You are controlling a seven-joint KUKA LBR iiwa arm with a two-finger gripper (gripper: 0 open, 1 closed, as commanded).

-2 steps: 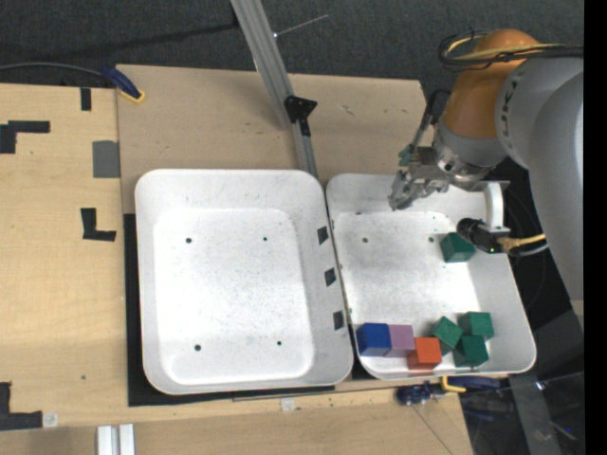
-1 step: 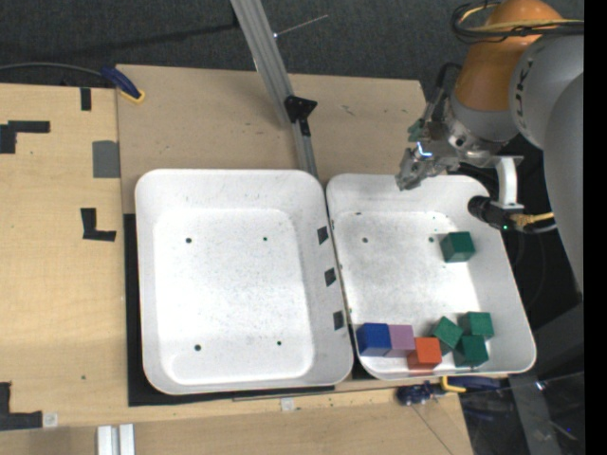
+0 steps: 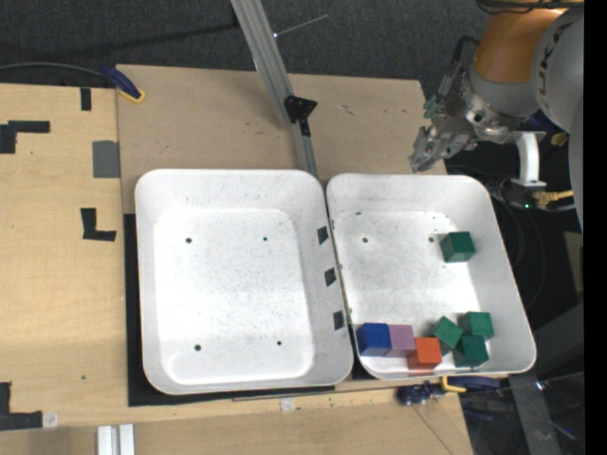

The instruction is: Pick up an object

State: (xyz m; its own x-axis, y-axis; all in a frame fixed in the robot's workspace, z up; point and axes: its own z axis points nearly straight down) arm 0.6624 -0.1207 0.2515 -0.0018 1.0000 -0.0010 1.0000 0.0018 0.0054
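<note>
The right bin point(image 3: 493, 254) holds several small blocks. One green block point(image 3: 457, 245) lies alone near its right wall. Along the front edge sit a blue block point(image 3: 374, 337), a pale purple block point(image 3: 401, 337), an orange block point(image 3: 427, 352) and a cluster of green blocks point(image 3: 465, 335). My gripper point(image 3: 429, 154) hangs above the bin's far rim, up and to the left of the lone green block, well apart from every block. Nothing shows between its fingers.
The left bin point(image 3: 228, 197) lies beside the right one, with black clips point(image 3: 327, 275) along the shared edge. A slanted metal bar point(image 3: 270, 55) crosses the bench behind the bins. Black tape marks point(image 3: 93, 224) dot the wooden bench at the left.
</note>
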